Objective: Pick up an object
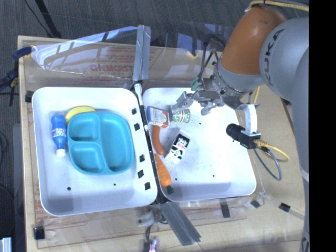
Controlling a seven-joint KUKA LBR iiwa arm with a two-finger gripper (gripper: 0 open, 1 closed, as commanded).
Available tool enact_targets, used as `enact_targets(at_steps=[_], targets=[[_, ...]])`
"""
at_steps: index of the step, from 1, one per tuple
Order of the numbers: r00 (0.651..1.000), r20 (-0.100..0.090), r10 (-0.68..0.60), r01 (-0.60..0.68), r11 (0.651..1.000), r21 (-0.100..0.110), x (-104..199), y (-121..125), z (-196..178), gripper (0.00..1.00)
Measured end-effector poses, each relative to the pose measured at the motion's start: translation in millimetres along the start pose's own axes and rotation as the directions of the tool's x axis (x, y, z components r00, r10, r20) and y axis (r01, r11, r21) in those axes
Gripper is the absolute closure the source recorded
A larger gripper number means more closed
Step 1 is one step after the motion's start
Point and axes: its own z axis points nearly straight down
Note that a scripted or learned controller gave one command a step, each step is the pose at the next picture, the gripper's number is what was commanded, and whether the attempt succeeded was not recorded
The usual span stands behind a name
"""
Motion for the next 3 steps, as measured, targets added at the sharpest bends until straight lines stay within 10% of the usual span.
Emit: enact_targets(at_steps=[2,3], targets=[[1.0,-0.001,-0.016,0.016,1.0,-0.001,-51.3,-18.8,167.7,0.0],[1.0,0.0,-0.022,0.022,1.0,-0.001,-51.3,-18.1,157.5,1.0]])
